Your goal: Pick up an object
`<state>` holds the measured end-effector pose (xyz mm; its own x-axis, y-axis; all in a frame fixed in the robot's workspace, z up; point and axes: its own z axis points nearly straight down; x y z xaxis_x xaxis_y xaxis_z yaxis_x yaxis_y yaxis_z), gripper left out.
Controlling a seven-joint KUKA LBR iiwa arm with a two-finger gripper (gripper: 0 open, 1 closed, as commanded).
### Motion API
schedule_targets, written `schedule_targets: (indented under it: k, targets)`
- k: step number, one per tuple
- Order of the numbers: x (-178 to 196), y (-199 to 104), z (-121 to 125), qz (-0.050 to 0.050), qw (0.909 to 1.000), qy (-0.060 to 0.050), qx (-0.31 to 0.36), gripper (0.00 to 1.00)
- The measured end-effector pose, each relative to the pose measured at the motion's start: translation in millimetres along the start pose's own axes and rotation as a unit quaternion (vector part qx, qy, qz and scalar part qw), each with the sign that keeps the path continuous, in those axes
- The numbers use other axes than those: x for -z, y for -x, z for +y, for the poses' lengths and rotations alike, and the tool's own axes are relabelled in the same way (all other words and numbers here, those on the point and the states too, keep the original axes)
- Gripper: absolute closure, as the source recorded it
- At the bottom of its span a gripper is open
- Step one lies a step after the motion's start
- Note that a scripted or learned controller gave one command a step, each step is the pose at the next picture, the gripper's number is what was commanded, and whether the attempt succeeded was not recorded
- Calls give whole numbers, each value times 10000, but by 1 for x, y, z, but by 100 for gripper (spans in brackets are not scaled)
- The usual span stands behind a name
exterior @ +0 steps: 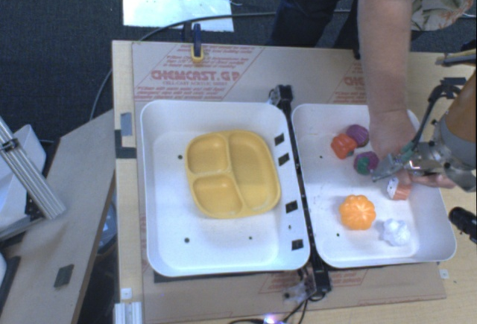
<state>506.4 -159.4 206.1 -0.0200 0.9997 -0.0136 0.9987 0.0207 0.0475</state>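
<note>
End effector (pixel 393 170): metal two-finger unit at the right side of the right bin, low over the bin floor, reaching in from the right. A person's forearm and hand (pixel 387 91) come down from the top and cover part of it. Whether it stands wide, narrow or holds anything, I cannot tell from here.

Right shallow white plastic bin (pixel 320 240), contents:
- Round orange pumpkin-shaped toy (pixel 358 212), front centre of the bin, well clear of the walls.
- Small white crumpled object (pixel 396 232), just right of the orange toy, near the front right corner.
- Small orange-red block toy (pixel 343 145), towards the back of the bin.
- Purple rounded toy (pixel 358 134), touching or just behind the orange-red block.
- Green and magenta rounded toy (pixel 365 162), just beside the person's hand and close to the end effector.
- Small orange-pink piece (pixel 401 191), below the end effector, partly hidden.

Left shallow white plastic bin (pixel 160 240), contents:
- Yellow plastic divided tray with three compartments (pixel 231 172), lying flat and turned slightly, about the middle of the bin.

Counter (pixel 223 69): pale wood, covered with clear sheet printed in red lettering, carrying both bins side by side. Black clips (pixel 285 160) sit along the seam between the bins.
</note>
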Motion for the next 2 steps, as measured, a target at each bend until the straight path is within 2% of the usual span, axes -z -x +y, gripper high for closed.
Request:
schedule_targets:
  k: [1,2]
  targets:
    - [2,5,-5,-15,10000,-68,-56,0]
    - [-56,-3,-12,74,9996,-250,-92,0]
